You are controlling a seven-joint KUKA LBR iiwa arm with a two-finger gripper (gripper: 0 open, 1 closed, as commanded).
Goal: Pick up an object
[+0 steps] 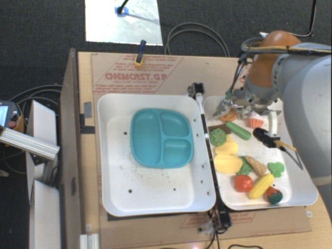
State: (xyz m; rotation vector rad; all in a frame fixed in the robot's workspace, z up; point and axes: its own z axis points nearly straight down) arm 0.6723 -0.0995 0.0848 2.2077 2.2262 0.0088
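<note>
A cardboard-topped desk (155,69) carrying two shallow white bins side by side.

The desk's brown cardboard sheet bears faded red print along its far strip, where a small yellow-and-blue clamp (140,54) sits at the edge. The left bin (116,185) and the right bin (301,191) lie directly on the cardboard, touching along their shared inner rims, where a black-and-metal bar (206,139) runs from far to near. Bare cardboard shows beyond the bins and in a thin strip at the near edge.
</note>
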